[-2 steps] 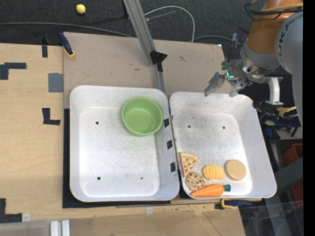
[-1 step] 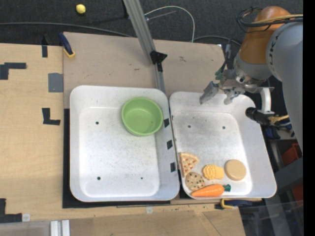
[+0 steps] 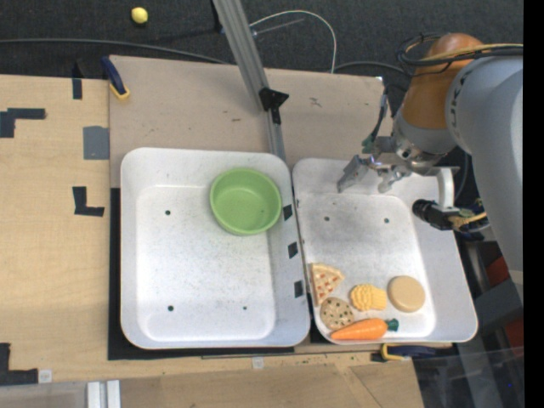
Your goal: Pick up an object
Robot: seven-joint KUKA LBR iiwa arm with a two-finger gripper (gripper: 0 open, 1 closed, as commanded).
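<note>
**Gripper hangs apart from the food pieces**

The grey two-finger gripper (image 3: pixel 367 177) hangs over the far end of the right shallow white bin (image 3: pixel 442 253), fingers spread with nothing between them. The toy foods lie well apart at the near end: orange plastic carrot (image 3: pixel 361 330), pizza slice (image 3: pixel 324 280), chocolate-chip cookie (image 3: pixel 337 312), yellow corn piece (image 3: pixel 367 297), tan round biscuit (image 3: pixel 407 294). A green plastic bowl (image 3: pixel 246 201) sits in the left white bin (image 3: pixel 153 253).

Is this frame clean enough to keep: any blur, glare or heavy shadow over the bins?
Camera view: lighting is even and soft, with no glare on the left bin or right bin. The green bowl and carrot are reasonably sharp. The pincer looks slightly soft and casts only a faint shadow. The image is grainy overall, and the arm crowds the right side.
</note>
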